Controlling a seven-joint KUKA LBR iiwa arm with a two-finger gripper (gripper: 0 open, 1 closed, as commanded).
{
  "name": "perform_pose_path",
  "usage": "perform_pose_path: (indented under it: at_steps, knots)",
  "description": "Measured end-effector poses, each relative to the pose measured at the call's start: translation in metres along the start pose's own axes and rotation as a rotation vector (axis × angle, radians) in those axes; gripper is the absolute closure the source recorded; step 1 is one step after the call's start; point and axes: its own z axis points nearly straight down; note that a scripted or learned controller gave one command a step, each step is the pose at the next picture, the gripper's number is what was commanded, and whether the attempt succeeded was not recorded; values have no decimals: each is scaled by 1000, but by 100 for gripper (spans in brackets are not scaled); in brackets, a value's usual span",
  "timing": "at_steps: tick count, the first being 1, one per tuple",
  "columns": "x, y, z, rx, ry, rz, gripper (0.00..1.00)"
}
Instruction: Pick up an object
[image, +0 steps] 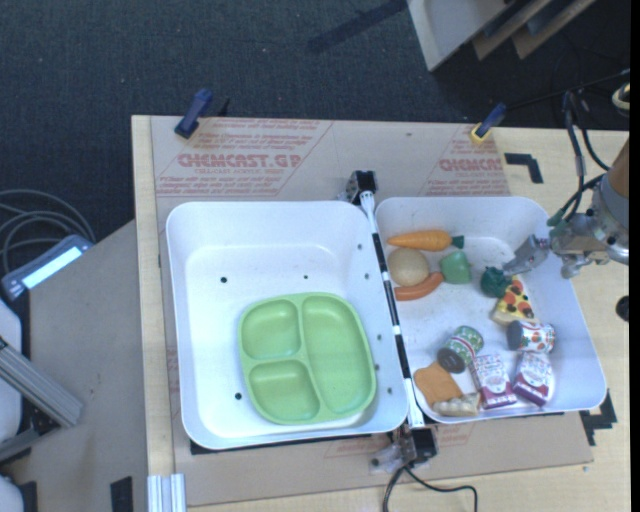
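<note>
You have nothing lifted yet: the grey 2-finger gripper (527, 254) hangs open and empty at 3 o'clock of the dark green toy vegetable (494, 280).

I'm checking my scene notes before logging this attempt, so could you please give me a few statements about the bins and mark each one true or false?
1. The green divided plate lies in the left bin. True.
2. The carrot lies in the left bin. False: it lies in the right bin, near the far edge.
3. The hand is over the right bin. True.
4. The green plate carries food. False: its three compartments are bare.
5. The pizza slice sits in the right bin. True.
</note>
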Motion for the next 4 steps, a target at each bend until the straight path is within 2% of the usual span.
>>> perform_pose_path:
  at_steps: [1,2,3,4]
  knots:
    - [-17,22,118,2,6,-2,0]
    - [-19,22,107,-1,1,-1,100]
    - [-18,22,107,-1,2,-1,0]
    - [-3,-15,119,2,1,1,0]
